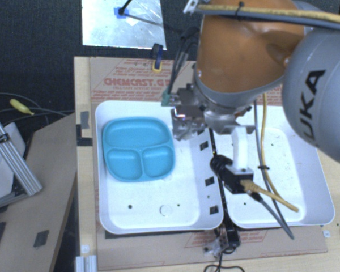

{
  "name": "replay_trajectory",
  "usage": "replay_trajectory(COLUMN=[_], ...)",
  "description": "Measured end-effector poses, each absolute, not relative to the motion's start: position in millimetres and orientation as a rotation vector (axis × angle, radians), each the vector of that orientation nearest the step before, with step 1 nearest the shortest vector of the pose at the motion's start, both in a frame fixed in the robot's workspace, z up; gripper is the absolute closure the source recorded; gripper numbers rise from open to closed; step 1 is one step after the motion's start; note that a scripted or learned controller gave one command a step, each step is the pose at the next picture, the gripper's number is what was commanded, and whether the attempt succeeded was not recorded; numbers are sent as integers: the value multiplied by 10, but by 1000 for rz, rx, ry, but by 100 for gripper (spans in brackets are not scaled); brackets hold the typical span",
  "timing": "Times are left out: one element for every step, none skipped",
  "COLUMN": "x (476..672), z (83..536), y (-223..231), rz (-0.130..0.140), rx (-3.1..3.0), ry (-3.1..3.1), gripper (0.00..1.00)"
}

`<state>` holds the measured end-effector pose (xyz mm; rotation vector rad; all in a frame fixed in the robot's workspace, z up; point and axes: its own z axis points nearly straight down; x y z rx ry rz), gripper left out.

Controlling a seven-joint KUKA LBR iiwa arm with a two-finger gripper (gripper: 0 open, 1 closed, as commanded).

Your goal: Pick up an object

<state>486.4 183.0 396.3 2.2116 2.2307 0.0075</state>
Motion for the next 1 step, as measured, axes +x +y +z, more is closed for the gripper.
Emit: replay_trajectory(x=[4875], z=[4410], y=[1194], rz=[9], rx=[2222], ry=[2214], gripper=[100])
